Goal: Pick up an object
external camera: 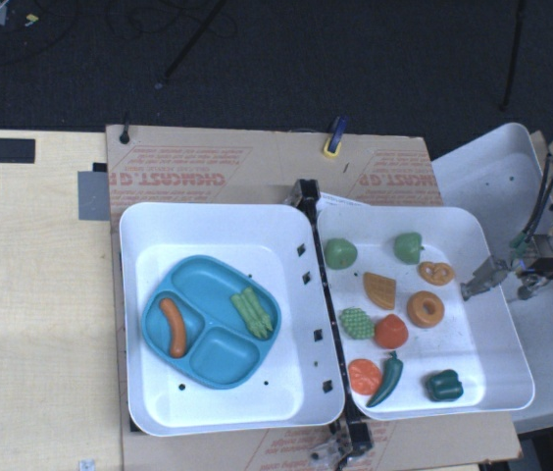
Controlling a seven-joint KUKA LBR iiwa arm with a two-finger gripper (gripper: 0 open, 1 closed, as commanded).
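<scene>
Right bin (497,361), seen from above: ten toy foods lie loose around an orange doughnut (426,309) near the bin's middle. The arm (541,263) comes in at the bin's right rim, just right of the doughnut and a bit toward the far side. Its tip sits over the rim, apart from every toy. You can't tell how wide the jaws stand at this res, and nothing shows between them.

Round the doughnut:
- pretzel (435,273) just beyond it, on the far side
- light green pepper (408,247) farther still
- orange wedge (380,289) to its left
- round green fruit (340,253) far-left
- red tomato (390,332) near-left, just beside it
- bumpy green piece (356,323) touching the tomato's left
- orange-red piece (364,375) and dark green chilli (386,381), side by side, toward the near edge
- dark green bell pepper (443,386) nearest the front, alone

Well left of the doughnut, in the left bin (134,263), a blue divided plate (213,356) carries a sausage (173,326) in one compartment and green beans (253,314) in another. Both bins rest on cardboard (257,170) laid over the surface (31,292).
</scene>
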